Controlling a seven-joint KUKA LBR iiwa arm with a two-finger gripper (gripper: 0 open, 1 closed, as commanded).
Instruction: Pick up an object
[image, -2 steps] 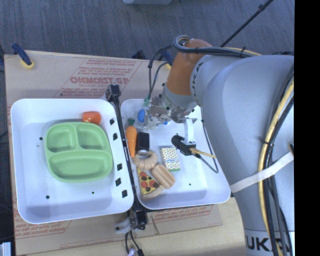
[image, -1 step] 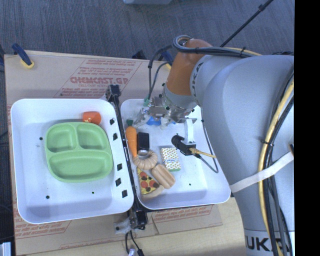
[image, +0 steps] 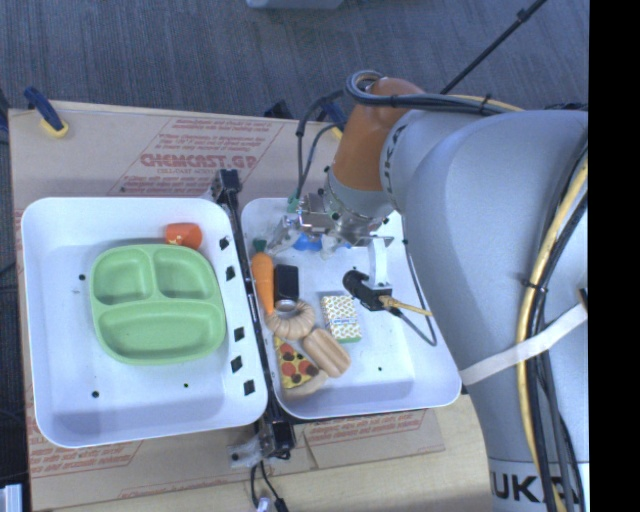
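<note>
Just over the far end of the right-hand bin (image: 400, 385) the gripper (image: 305, 228) hangs, and the metal parts and cables crowded around it hide the jaws, so I cannot tell whether they are released or clenched, nor whether anything sits between them. A small blue thing (image: 306, 242) lies right under the gripper, too much covered to name, and a small green bit (image: 260, 243) lies just beside it by the bin's wall. Nearer the camera in the same bin lie a toy carrot (image: 262, 283) along the left wall, a black block (image: 286, 279) beside it, a bagel (image: 292, 320), a patterned yellow-and-green pad (image: 341, 316), a hot dog bun (image: 326, 352) and a pizza slice (image: 291, 368), the last four packed close together. The left-hand bin (image: 50, 400) holds a green divided plate (image: 157, 302) and, at its far rim, a red-orange toy (image: 183, 236), perhaps a tomato. The grey arm (image: 480, 250) covers the right bin's far right corner; the white letters "UK" (image: 520, 487) near its base are cut off. Both bins rest on brown cardboard (image: 150, 150) covering the counter, printed in red with "CHEMCAST GP"; the smaller print is unreadable. A blue clamp (image: 45, 110) grips the cardboard's far left corner, and grey carpet (image: 150, 40) lies beyond.
</note>
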